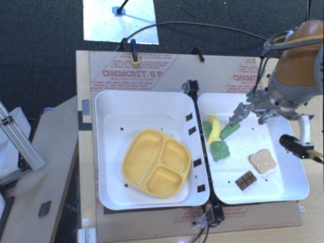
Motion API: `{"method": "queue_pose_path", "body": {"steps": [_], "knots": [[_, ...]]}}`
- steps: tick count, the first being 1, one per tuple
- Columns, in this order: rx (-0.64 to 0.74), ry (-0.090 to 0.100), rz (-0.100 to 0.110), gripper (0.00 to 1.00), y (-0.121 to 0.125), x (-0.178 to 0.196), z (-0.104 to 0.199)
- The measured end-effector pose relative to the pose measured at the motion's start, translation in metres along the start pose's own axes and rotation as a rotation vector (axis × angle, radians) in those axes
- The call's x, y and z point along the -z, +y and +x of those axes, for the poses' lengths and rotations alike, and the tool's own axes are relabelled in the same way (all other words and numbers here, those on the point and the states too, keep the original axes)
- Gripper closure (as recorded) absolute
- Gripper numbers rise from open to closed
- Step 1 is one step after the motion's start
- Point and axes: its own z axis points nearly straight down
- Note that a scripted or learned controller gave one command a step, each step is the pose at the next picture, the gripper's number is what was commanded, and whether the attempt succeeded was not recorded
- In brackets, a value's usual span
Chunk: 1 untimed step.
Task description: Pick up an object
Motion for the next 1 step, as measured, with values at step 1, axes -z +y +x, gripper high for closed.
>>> {"method": "queue_pose_path", "body": {"steps": [1], "knots": [[0.002, -0.001, -0.012, 0.0, 0.0022, 0.0067, 0.0001]]}}
